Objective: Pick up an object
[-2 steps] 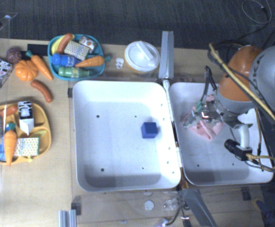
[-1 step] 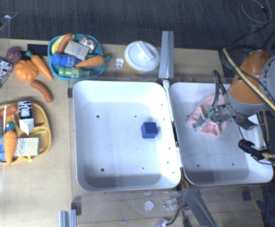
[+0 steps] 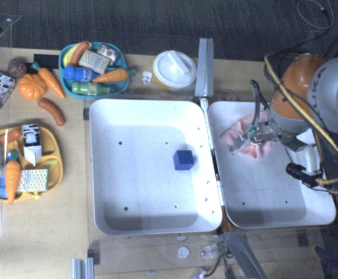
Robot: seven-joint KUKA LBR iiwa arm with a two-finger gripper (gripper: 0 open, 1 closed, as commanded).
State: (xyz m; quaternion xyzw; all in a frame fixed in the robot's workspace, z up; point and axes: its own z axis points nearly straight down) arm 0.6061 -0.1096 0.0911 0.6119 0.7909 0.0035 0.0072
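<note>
Grey arm [image 3: 331, 97] with orange band, reaching in from the right over the right bin [image 3: 285, 205], wrist bent down and leftward toward that bin's upper left part. End effector [image 3: 247, 137] low over a crumpled pink cloth [image 3: 245, 137], metal fingertips [image 3: 237, 147] pointing left and down, lying against the cloth's folds. Cannot tell whether closed on the fabric or merely resting upon it; fingers too small and too tangled with the cloth to read. Black cables looped around the wrist and trailing down the right side.

Blue cube [image 3: 184, 159] alone in the left bin [image 3: 128, 214], slightly right of centre, well apart from the end effector and separated from it by the two bins' adjoining walls.

Beyond the bins, on the wooden bench [image 3: 70, 237]: white lidded bowl [image 3: 174, 69] just above the left bin's far edge; blue dish of toy food [image 3: 94, 70] to its left; yellow tray of toy food [image 3: 22, 163] at the far left; loose toy carrot [image 3: 53, 82] and sausage [image 3: 52, 111] between them.
</note>
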